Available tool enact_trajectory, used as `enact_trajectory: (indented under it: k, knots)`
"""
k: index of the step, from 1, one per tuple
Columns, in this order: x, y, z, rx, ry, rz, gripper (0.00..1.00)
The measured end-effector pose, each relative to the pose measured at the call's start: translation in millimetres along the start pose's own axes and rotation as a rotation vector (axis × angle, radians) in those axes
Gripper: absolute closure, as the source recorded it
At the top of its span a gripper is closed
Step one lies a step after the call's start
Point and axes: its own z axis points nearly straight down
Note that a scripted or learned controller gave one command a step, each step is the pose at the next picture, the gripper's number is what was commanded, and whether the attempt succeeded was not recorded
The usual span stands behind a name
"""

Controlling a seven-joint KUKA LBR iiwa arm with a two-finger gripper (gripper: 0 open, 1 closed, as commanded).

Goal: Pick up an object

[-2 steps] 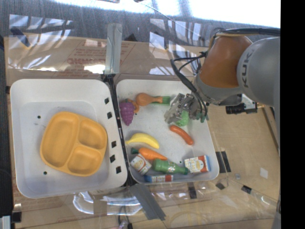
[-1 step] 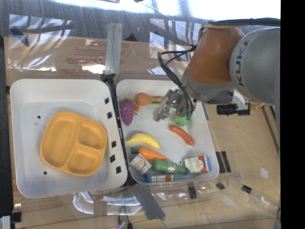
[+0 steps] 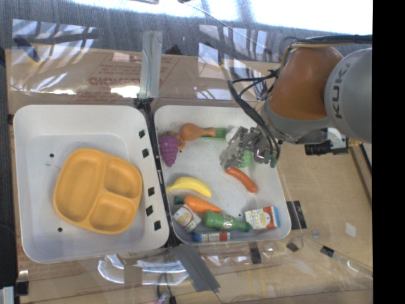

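While the gripper is hovering over the right bin, its grasp impossible to tell, it is approaching the red chili just below, probably needing a further descent.

My arm is cut off by the right edge; my hand is too small to read its fingers, and it hides something green under it

Yellow tray, purple grapes, yellow banana (white bins)
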Motion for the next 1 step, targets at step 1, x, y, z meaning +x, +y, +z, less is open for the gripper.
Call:
enact_trajectory:
  k: [1]
  knots:
    - [-9.1,67.0,-46.1,-0.004,-0.008,-0.023,1.00]
